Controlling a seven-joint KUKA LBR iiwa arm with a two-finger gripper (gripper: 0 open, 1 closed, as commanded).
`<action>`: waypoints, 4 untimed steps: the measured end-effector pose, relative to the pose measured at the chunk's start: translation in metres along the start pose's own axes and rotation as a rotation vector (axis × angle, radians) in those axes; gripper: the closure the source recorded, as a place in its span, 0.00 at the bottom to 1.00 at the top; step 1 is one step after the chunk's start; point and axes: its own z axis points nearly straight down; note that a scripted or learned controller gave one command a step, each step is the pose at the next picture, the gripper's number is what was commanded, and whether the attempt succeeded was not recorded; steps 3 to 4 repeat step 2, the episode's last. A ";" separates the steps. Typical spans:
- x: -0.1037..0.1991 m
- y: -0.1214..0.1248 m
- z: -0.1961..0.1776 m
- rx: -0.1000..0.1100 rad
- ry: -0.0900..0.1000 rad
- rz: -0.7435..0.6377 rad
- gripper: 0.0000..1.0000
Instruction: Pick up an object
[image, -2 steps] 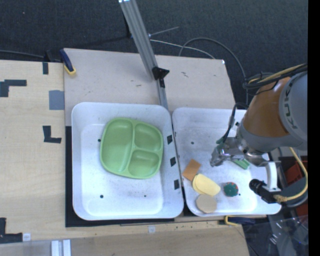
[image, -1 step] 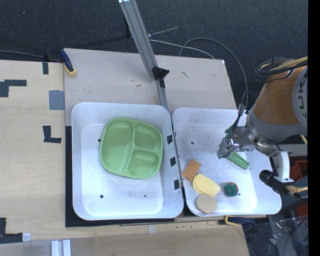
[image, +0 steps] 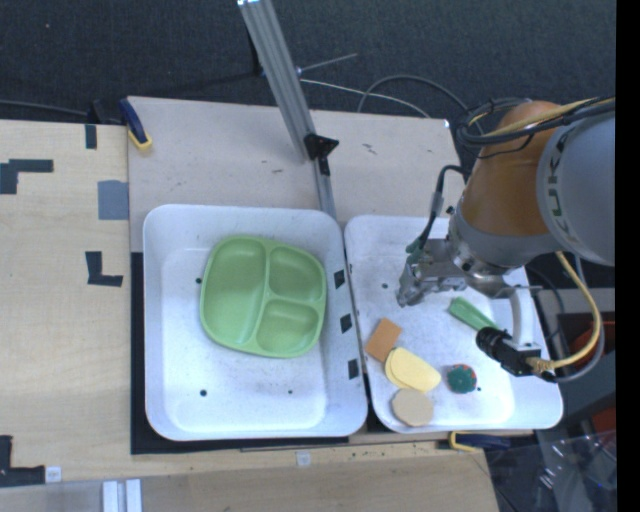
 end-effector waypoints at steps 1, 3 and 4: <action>0.058 0.009 -0.008 0.000 0.000 0.000 1.00; 0.108 0.007 0.001 0.003 -0.001 0.001 1.00; 0.108 0.007 0.001 0.003 -0.001 0.001 1.00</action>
